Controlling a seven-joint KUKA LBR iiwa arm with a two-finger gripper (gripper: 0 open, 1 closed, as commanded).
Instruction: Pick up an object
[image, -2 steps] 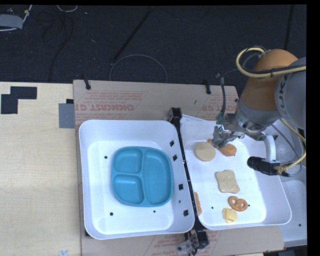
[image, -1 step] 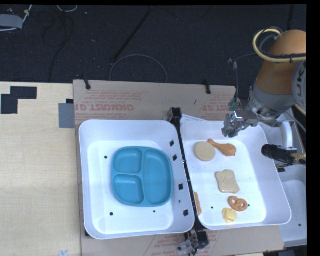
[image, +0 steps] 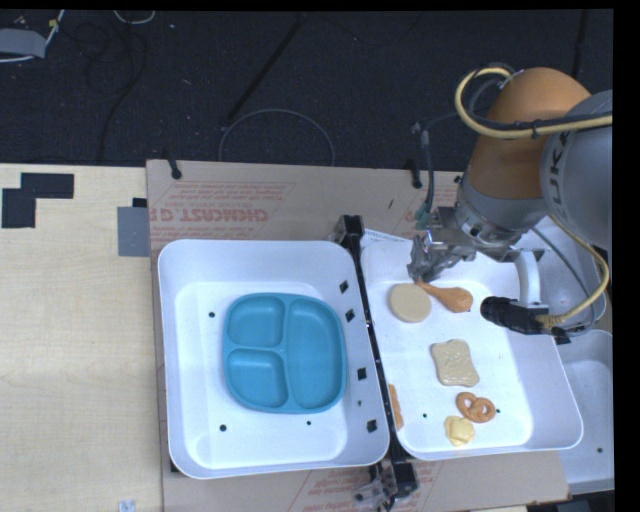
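Two shallow white bins side by side on a bench: left bin (image: 190, 290), right bin (image: 540, 400).

In the left bin, a blue divided plate (image: 283, 352), lying flat near the middle, three compartments, nothing in them.

In the right bin, several small food-like pieces. Near the upper part, a round pale cookie (image: 409, 303), touching or just beside an orange-tan drumstick (image: 448, 296) stretched out to its right. Lower down, near the middle, a tan slice of bread (image: 455, 363). Below that, a brown pretzel (image: 476, 407), and just beside it, lower left, a small yellow lump (image: 459, 431). Along the bin's left wall, a thin orange-brown strip (image: 396, 405), partly hidden by the rim.

Grey arm with orange band (image: 525, 120) reaching in from the right. Gripper (image: 428, 262) low over the upper part of the right bin, just above the cookie and the narrow end of the drumstick. Fingers dark and blurred against the bin; cannot tell how wide apart, nor whether anything sits between them. Nothing visibly lifted off the bin floor.
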